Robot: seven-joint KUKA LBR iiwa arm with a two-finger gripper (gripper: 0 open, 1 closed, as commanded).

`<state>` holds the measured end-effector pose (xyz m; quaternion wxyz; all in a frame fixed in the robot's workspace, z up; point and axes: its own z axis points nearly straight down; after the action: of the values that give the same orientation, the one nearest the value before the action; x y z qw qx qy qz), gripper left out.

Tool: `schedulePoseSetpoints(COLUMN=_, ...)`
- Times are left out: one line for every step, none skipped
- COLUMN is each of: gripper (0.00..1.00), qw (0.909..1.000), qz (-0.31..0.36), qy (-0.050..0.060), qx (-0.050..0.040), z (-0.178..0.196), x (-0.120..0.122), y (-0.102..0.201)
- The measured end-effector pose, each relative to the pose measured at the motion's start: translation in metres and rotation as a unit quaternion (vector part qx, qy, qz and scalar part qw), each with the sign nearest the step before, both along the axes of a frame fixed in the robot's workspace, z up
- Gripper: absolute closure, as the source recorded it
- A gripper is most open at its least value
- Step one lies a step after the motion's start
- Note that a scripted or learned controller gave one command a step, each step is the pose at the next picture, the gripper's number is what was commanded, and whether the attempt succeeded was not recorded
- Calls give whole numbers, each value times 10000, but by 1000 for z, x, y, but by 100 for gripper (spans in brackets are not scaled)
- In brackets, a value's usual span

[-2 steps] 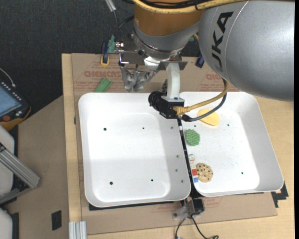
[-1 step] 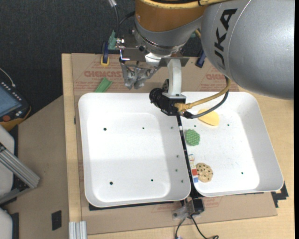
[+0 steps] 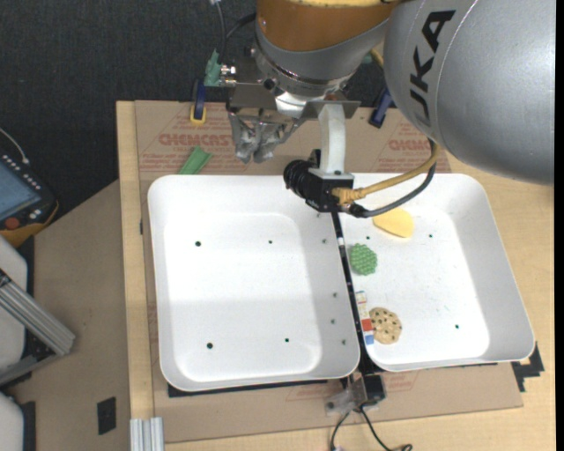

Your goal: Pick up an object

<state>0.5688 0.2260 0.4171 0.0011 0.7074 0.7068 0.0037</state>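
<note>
Arm (image 3: 476, 79) fills the upper right of the frame, grey, with white letters "KUKA" partly readable on its side and an orange band (image 3: 317, 19) at top centre. Tool (image 3: 256, 141) hangs below the band, upper centre, over the cardboard behind the bins; whether it is open or closed cannot be told, nothing seen in it. Cardboard sheet (image 3: 150, 150) covers the table, with red print along its far edge that looks like "CHEMCAST", partly hidden by the arm. Two white bins side by side: left bin (image 3: 238, 291) centre frame, right bin (image 3: 467, 273) right of centre. In the right bin: yellow piece (image 3: 396, 223) near the top left, green round piece (image 3: 362, 259) just below it by the dividing rim, cookie-like piece (image 3: 384, 324) lower down, small red and blue item (image 3: 367, 329) touching its left side. Black fitting (image 3: 308, 183) with tan hose (image 3: 397, 183) sits over the rim between the bins. Green strip (image 3: 194, 160) lies on the cardboard, upper left of the left bin. Blue and yellow clamp (image 3: 199, 104) at the far edge.
</note>
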Motion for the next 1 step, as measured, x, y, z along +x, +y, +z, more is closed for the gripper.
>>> schedulePoseSetpoints(gripper=100, qw=10000, qz=7, qy=24, qx=-5, z=42, x=-76, y=-33)
